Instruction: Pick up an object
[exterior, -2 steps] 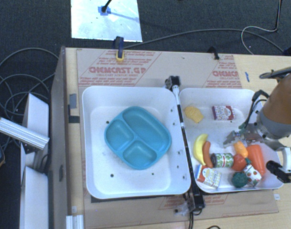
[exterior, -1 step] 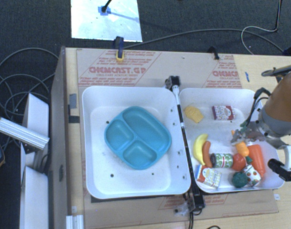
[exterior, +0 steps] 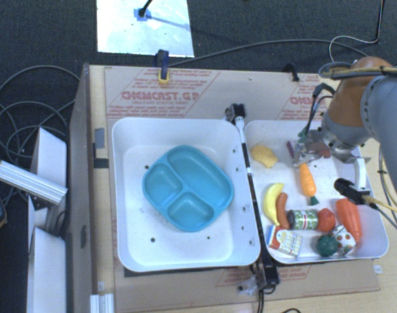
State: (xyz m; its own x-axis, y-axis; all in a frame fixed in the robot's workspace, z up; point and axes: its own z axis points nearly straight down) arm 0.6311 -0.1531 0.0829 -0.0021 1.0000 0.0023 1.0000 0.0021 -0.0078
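The left bin (exterior: 130,253) carries a blue divided plate (exterior: 187,186) near its middle, and nothing there is addressed by the arm. The right bin (exterior: 374,243) carries the candidate objects: a yellow lump (exterior: 264,156) towards its far left corner, a banana (exterior: 272,201) along its left wall, a small can (exterior: 304,219) and a printed carton (exterior: 286,242) towards the near edge, a small orange carrot (exterior: 307,180) near the middle, and a larger carrot (exterior: 349,219) towards the near right corner. The step in hand is judged to be the approach, before any grasp: no object is seen between the fingers. The gripper (exterior: 307,150) is positioned low over the far half of the right bin, just beyond the upper end of the small orange carrot; whether it touches the carrot cannot be told. Whether it is open or closed cannot be told, as its tip is blurred. The next move is judged to call for alignment over the carrot, a descent and a closure across its narrow width. The arm (exterior: 361,109) is extended from the right edge of the bench, with its orange band above the wrist and the wrist directed downwards and to the left.
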